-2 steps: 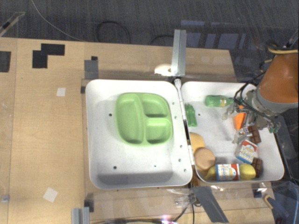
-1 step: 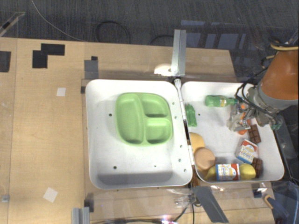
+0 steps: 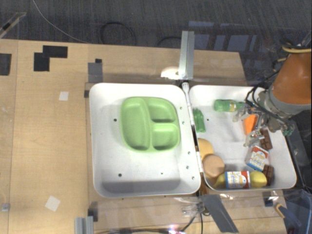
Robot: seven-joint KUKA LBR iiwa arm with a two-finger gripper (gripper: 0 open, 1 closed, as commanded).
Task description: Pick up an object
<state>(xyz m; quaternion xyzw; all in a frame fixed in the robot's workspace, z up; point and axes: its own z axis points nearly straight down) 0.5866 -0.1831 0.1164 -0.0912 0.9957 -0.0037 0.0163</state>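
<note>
My gripper (image 3: 249,128) hangs low in the right bin (image 3: 229,94), near its right side, under the grey arm with the orange band (image 3: 292,79). An orange carrot-like piece (image 3: 249,123) lies right at the gripper's tip. A brown chocolate bar (image 3: 265,139) is just to its right, and a white and red carton (image 3: 257,158) lies just in front of it. A green bottle (image 3: 225,105) lies on its side to the gripper's back left. Whether the gripper touches the orange piece is not clear.
Along the right bin's front lie a labelled jar (image 3: 237,179), yellow lemons (image 3: 260,179) and two tan round pieces (image 3: 212,164). A small green packet (image 3: 198,120) lies by the divider. The left bin (image 3: 105,145) holds a green divided plate (image 3: 148,123).
</note>
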